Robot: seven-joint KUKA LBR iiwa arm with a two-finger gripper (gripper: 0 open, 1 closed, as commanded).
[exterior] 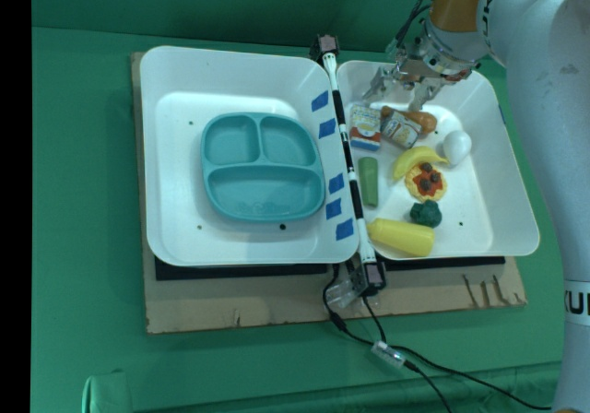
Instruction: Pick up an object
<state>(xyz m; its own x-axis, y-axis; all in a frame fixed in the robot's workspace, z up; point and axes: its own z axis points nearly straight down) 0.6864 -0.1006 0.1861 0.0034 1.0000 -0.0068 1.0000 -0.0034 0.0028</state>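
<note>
- green cloth covers the tabletop (pixel 83 218), which carries two white bins side by side on a cardboard sheet (pixel 230 314).
- left bin (pixel 175 79): a teal divided plate (pixel 263 167) lies flat at its middle.
- right bin (pixel 502 208): a small carton (pixel 365 125), a wrapped packet (pixel 402 128), a white egg (pixel 456 145), a banana (pixel 412 159), a small pizza (pixel 427 182), a green cucumber (pixel 369 180), a dark green broccoli (pixel 426 213) and a yellow bottle (pixel 402 236).
- gripper (pixel 406 87): above the bin's far end, near the packet; fingers apart, nothing between them.
</note>
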